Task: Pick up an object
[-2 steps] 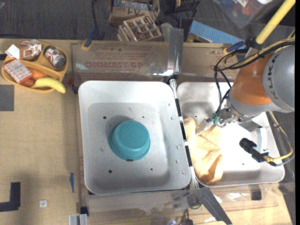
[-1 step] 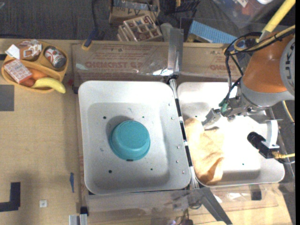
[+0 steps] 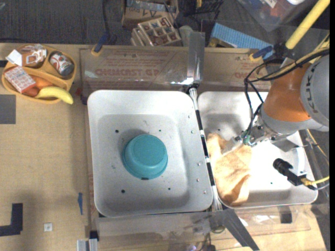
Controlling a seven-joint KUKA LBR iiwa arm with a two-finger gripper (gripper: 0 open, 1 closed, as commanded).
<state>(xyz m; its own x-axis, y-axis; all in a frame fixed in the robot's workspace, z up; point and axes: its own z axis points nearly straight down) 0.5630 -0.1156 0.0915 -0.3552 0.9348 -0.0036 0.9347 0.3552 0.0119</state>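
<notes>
Two bins sit side by side. A teal bowl [image 3: 145, 156] lies upside down mid left bin [image 3: 104, 109]. A tan cloth [image 3: 232, 174] lies at the right bin's [image 3: 220, 103] left edge. The gripper [image 3: 246, 139] touches the cloth's top; its grip cannot be told. Nothing looks lifted yet.

Brightness: even and moderate over the worktop [image 3: 47, 166]; the clutter toward 12 o'clock lies dim.
Light source: overhead, diffuse, no single hard beam.
Glare: the two white bins, left bin [image 3: 99, 114] and right bin [image 3: 220, 106], are close to washed out; a clear film [image 3: 141, 69] at 12 o'clock catches pale reflections.
Shadows: soft; a faint one hugs the teal bowl [image 3: 146, 156] at 6 o'clock, another lies under the arm [image 3: 293, 98] at 3 o'clock.
Sharpness: mildly soft and grainy throughout; small print stays unreadable.
Distortion: straight edges bow slightly near the frame's corners.
</notes>
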